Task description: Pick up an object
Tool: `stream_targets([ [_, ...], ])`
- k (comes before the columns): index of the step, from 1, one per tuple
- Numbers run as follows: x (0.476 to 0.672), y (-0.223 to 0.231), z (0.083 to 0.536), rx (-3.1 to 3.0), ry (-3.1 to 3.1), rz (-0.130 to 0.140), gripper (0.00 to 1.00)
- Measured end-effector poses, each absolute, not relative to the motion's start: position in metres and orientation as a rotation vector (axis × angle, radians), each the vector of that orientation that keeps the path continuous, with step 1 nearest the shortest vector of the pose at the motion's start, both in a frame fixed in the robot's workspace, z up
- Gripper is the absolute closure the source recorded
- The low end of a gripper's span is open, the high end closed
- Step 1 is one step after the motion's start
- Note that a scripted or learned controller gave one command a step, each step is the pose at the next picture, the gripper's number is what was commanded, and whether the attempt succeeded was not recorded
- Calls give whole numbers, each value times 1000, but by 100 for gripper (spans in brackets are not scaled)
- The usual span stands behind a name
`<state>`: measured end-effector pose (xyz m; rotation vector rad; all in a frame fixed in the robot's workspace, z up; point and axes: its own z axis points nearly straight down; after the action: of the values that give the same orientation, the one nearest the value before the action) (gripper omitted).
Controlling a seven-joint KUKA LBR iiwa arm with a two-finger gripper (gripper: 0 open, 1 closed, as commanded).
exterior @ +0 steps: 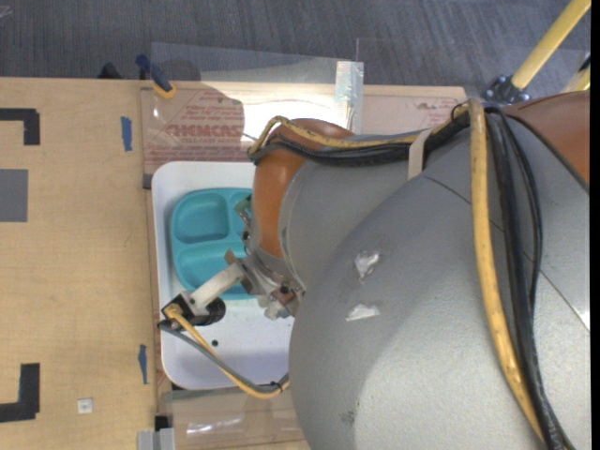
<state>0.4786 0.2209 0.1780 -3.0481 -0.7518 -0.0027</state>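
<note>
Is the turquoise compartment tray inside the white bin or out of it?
Inside. The turquoise compartment tray lies within the walls of the white bin, with white floor showing along its left side. The arm hides its right part.

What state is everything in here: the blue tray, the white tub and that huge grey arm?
teal tray: lies flat in the white bin, compartments facing up, its right end hidden under the arm.
white bin: sits on the bench with the tray in its upper half, its right part covered by the arm.
arm: reaches in from the right, bent low over the bin, orange band above the tray's edge.
</note>
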Motion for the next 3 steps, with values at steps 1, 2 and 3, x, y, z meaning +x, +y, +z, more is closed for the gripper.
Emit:
stream_targets([
  [1, 479, 225, 188, -3126, -313, 0, 100],
  [2, 481, 226, 313, -3120, -315, -17, 100],
  [3, 478, 224, 241, -3109, -458, 11, 100],
])
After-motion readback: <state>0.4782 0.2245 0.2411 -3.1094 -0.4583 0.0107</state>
